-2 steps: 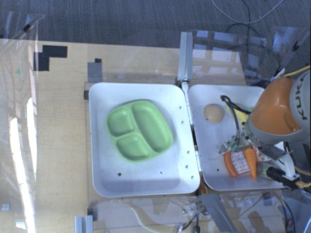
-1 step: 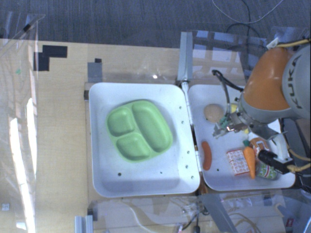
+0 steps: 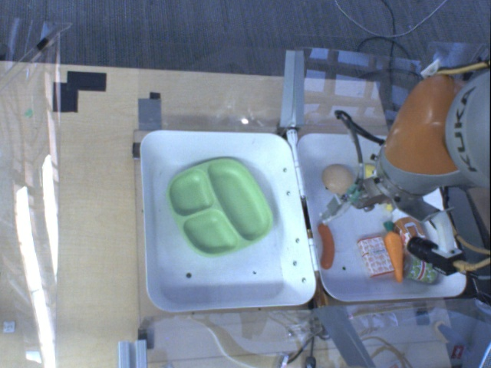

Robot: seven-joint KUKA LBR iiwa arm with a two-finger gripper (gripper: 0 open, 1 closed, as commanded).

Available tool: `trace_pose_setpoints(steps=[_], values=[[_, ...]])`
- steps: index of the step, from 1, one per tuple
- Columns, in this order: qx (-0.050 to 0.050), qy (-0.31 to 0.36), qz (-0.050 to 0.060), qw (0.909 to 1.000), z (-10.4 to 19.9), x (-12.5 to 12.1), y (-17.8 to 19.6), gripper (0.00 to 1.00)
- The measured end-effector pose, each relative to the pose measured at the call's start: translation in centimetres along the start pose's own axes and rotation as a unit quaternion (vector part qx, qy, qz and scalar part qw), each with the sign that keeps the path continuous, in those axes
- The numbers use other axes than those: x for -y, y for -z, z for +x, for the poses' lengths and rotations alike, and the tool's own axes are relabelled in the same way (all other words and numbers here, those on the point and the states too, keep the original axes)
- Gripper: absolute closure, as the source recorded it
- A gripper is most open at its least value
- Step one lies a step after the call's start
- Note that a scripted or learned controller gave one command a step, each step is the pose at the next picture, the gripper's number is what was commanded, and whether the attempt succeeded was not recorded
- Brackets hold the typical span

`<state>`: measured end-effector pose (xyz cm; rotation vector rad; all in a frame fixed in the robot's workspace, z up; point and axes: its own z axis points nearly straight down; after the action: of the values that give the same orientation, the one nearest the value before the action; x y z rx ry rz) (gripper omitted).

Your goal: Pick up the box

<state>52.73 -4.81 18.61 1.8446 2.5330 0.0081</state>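
Two white bins are set side by side on a pale wooden worktop (image 3: 92,205). The left bin (image 3: 161,282) is occupied by a green divided plate (image 3: 220,205), which lies near its middle. The right bin (image 3: 337,278) is entered from the right by the grey arm (image 3: 430,136), whose orange band is seen above the wrist. The gripper (image 3: 343,202) is hung low over the middle of the right bin, just below a beige egg-shaped thing (image 3: 336,178). Whether its fingers are spread or pressed together cannot be told, and nothing is seen between them.

The box (image 3: 374,254), small and red-patterned, is laid flat near the bin's front edge, apart from the gripper and to its lower right. A carrot (image 3: 394,254) is placed just beside the box on its right, seemingly touching it. A red sausage (image 3: 327,246) is found near the bin's left wall. A green packet (image 3: 420,269), partly hidden by a black part of the arm, is seen right of the carrot.
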Motion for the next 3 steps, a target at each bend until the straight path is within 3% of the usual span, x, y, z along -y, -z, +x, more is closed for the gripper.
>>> trace_pose_setpoints(steps=[1,2,3], values=[[-0.001,0.041,0.002,0.9991,-5.8,3.1,-3.4,0.0],[0.006,-0.014,-0.009,0.9999,-5.6,5.2,-9.2,0.0],[0.011,-0.013,-0.014,0.9998,-5.9,4.9,-7.9,1.0]])
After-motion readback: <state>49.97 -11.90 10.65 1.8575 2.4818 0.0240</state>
